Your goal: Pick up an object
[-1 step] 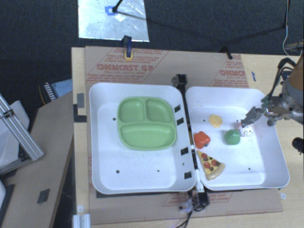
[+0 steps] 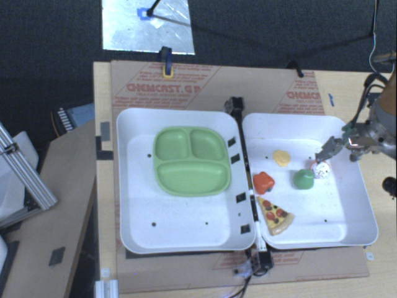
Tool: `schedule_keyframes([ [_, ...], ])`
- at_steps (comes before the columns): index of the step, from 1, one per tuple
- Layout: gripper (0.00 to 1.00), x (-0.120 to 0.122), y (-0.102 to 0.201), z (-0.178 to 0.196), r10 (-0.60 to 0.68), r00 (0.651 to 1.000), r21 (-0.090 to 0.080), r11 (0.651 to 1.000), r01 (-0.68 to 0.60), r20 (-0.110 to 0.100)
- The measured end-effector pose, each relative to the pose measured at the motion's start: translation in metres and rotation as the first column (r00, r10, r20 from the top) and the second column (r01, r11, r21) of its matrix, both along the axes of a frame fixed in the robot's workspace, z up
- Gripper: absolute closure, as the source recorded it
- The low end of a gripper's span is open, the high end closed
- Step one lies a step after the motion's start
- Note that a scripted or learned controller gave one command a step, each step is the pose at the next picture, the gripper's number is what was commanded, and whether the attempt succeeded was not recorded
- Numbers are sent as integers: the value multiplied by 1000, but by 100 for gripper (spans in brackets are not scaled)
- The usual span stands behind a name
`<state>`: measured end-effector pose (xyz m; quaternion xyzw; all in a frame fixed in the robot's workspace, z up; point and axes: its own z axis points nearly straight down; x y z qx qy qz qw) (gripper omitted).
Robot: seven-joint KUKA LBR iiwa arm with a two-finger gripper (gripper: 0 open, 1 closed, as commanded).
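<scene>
The grey arm is reaching in over the right edge of the right-hand shallow white bin [image 2: 356, 197], and its two-finger gripper [image 2: 324, 157] is hanging low over that bin's far right part. Whether the pincer is apart or together, I cannot tell from up here; the tips are too small and dark against the white floor.

Right at the tip, a small white object with dark speckles [image 2: 321, 171] is sitting on the bin floor, just beside or touching the gripper; I cannot tell which, and nothing is visibly caught in the pincer. Just beside that, toward the bin's middle, a round green object [image 2: 303, 179] is resting. A pale yellow rounded piece [image 2: 281, 158] is lying a little farther back, nearer the far edge. A red-orange toy pepper [image 2: 263, 182] is sitting close to the bin's left wall, and a toy pizza slice with red dots [image 2: 276, 215] is lying toward the near left corner, pointed end toward the far left.

Over in the left-hand white bin [image 2: 133, 228], a light green plastic divided plate [image 2: 191, 161] with three compartments is sitting flat in the far half, well apart from all the action.

Both bins are resting side by side on a brown cardboard sheet with red print [image 2: 167, 87], which is covering the bench.
</scene>
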<state>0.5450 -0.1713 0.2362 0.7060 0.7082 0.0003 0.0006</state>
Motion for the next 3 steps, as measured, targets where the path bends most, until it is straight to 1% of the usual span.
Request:
schedule_keyframes([
  [1,0,-2,1,-63,-2,1000,2,1000,2,-5],
  [2,0,4,8,-121,-1,1000,1,1000,1,-4],
  [3,0,5,8,-153,-2,1000,1,1000,2,-1],
])
